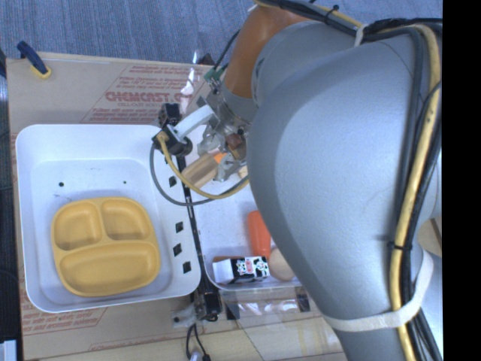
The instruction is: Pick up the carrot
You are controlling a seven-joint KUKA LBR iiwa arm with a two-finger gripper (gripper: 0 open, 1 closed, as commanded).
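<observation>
Scanning from the left edge of the camera view, the surface carries 2 white bins side by side. The left bin holds a yellow divided tray and nothing relevant to the task. At the wall between the 2 bins, high in the view, sits the gripper, wrapped in cable loops and fittings. Whether it is open or closed cannot be told from this angle, and no object can be confirmed in its hold. The carrot lies in the right bin, below the gripper in the view and slightly to its right, near but clearly apart from it. Its long axis runs roughly up and down the view, and its right flank and lower end pass under the arm's outline. Just below the carrot is a small black-and-white carton, with a pale rounded item beside it; both are close to the carrot's lower end. The grey arm covers the remainder of the right bin. Judgement: the pick is not yet made. The gripper must travel down the view towards the carrot and close across its short width, favouring the upper half to stay clear of the 2 neighbours.
</observation>
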